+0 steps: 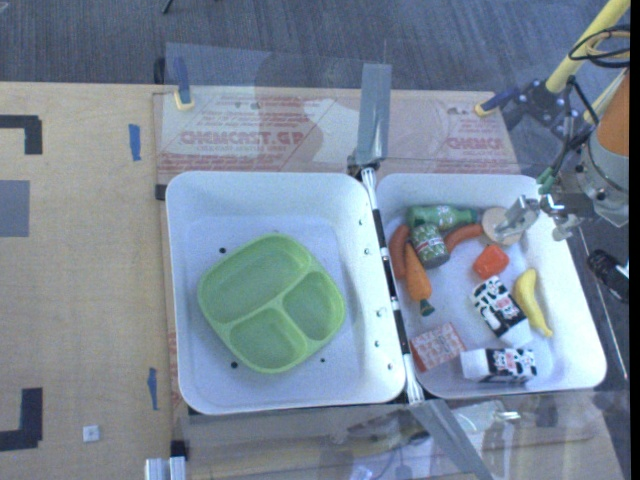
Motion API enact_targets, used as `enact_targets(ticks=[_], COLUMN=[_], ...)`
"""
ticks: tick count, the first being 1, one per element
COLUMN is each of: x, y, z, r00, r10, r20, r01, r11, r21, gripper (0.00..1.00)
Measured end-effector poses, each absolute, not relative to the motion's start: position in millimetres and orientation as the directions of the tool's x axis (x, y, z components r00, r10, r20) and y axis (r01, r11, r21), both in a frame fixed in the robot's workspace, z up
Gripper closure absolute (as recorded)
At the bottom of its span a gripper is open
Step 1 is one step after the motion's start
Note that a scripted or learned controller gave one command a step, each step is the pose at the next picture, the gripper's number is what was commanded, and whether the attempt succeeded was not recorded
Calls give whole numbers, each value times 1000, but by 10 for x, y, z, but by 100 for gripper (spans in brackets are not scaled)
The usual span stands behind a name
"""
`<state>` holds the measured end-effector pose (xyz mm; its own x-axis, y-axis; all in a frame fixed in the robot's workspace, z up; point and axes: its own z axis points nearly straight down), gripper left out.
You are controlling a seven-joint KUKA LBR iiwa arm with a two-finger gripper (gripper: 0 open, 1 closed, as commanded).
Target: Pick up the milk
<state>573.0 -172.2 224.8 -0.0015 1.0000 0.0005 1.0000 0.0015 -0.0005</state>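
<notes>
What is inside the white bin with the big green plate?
The left bin holds just the green divided plate, lying tilted on the floor with three compartments holding nothing. Whatever lies under the plate is covered.

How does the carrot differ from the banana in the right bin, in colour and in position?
The carrot is orange, the banana yellow. The carrot lies by the right bin's left wall, the banana near its right side. The carrot reaches higher in the picture than the banana. Both are long and lie flat, roughly lengthwise.

Green tray (271, 302), banana (533, 302), carrot (413, 271)
</notes>
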Motion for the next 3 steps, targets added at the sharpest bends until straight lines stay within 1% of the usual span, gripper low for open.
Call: enact_targets(ticks=[1, 2, 3], x=[5030, 4811, 4817], y=[-2101, -1305, -1330], z=[1202, 865, 975], r00=[-44, 9, 14], r10=[999, 1000, 1000], r20=[-3, 1, -1], r01=[999, 1000, 1000], r11=[44, -9, -14], r21=[7, 4, 9], gripper=[0, 0, 100])
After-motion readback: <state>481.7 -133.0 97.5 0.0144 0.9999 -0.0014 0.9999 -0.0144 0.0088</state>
